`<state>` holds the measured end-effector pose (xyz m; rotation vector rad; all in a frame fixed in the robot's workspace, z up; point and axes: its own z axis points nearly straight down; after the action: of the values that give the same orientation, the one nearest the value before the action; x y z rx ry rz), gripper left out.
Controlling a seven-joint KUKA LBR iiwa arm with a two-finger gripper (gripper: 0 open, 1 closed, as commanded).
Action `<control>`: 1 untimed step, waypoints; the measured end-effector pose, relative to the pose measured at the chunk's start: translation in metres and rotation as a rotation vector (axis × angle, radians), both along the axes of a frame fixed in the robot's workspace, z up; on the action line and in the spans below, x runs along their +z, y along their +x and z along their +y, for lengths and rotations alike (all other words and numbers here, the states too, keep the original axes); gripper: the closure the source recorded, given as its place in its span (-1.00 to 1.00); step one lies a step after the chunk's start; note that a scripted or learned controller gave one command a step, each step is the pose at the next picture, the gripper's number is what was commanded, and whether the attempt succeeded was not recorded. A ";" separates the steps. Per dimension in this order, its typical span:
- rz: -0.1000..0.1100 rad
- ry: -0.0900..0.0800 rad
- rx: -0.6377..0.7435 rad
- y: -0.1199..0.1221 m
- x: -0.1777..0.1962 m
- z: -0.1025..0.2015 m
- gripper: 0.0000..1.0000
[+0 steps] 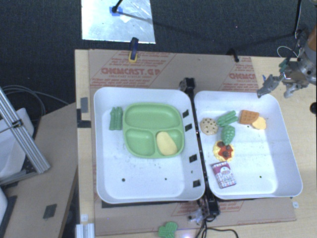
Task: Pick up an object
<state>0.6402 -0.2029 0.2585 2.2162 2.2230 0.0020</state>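
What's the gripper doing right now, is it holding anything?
Gripper: open, holding nothing, above the right bin's far right corner.

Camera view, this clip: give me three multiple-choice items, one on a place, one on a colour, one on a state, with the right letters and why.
1. Where does the yellow piece lie?
A. In a lower compartment of the green tray
B. In the right bin beside the cookie
C. On the cardboard outside the bins

2. What colour is the small carton near the right bin's front edge?
A. Blue
B. Red and white
C. Black

3. How does the tool stand relative to the objects?
A. Pressed onto the cookie
B. Lifting the green tray
C. Apart from them, by the right bin's far right corner

Answers: 1 A, the yellow piece sits inside the tray in the left bin. 2 B, its face shows red with white. 3 C, the tool touches none of the objects, and the cookie lies alone.
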 end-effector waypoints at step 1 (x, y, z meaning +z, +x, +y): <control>-0.021 -0.003 0.008 0.031 0.168 0.058 -1.00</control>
<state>0.6711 -0.1449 0.4263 2.1954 2.2198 0.0212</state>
